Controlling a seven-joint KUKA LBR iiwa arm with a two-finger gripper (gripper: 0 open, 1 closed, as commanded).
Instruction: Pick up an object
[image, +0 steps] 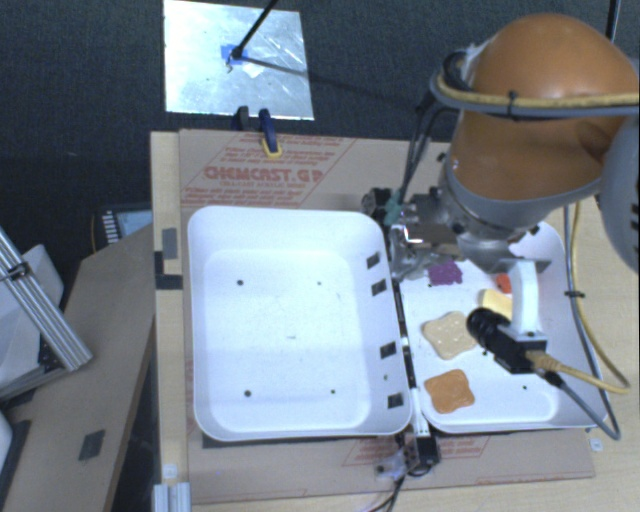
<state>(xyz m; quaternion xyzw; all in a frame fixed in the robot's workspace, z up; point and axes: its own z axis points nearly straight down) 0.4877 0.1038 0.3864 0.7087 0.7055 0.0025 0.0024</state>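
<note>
the end effector (425, 243) hangs low over the near-left part of the right bin (560, 400), at the divide between the two bins, tucked beneath the arm's big orange-brown wrist housing (540, 90) — whether it is apart or together i cannot tell, since the housing and cabling hide that part. nothing can be seen held by it. it seems placed there to reach down at the items clustered along that bin's left side.

closest to it lies a small purple object (445, 271), just beside it on the bin floor. a little further out sit a pale toast-shaped piece (447, 334), a yellow block (493, 301) and a bit of orange-red (503, 284) partly behind a white and black fitting on the arm. nearer the front edge rests a browner toast-shaped piece (449, 391).

the left bin (215, 400) is bare white, with only small dark dots on its floor. both bins rest on a cardboard sheet (265, 170) on the desk — any of the right bin's items could serve as the pick, and none is lifted yet.
</note>
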